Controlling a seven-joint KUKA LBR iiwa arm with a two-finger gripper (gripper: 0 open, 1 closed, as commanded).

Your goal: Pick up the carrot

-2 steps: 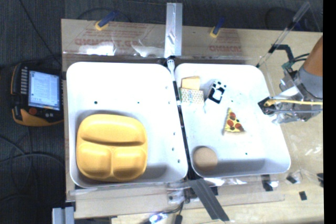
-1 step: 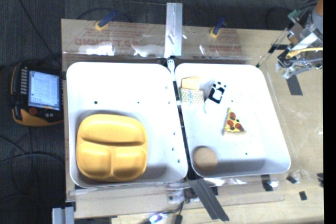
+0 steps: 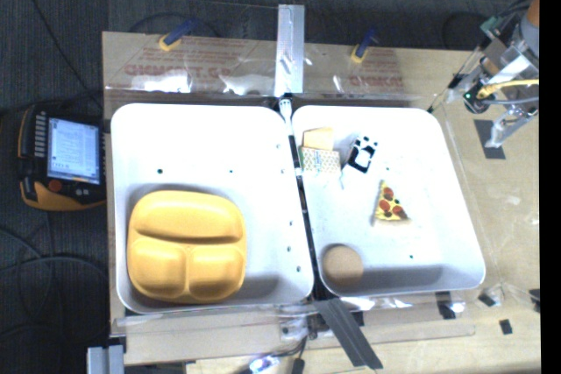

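The arm's end with the gripper [image 3: 501, 96] hangs at the far right, outside the right bin [image 3: 456, 188] and above the bare bench beside its back right corner. Cables and a small green light show on it. The right bin holds a pizza slice [image 3: 390, 204] near its middle, a black-and-white piece [image 3: 361, 153] and a tan-and-green block [image 3: 319, 150] at the back, and a round brown piece [image 3: 342, 261] at the front left. The gripper is well apart from all of them.
A large yellow loaf-shaped thing [image 3: 186, 242] fills the front of the left bin [image 3: 202, 136]. A handheld pendant with a lit screen [image 3: 63, 155] lies left of the bench. A metal post [image 3: 290, 48] stands behind the bins' shared wall.
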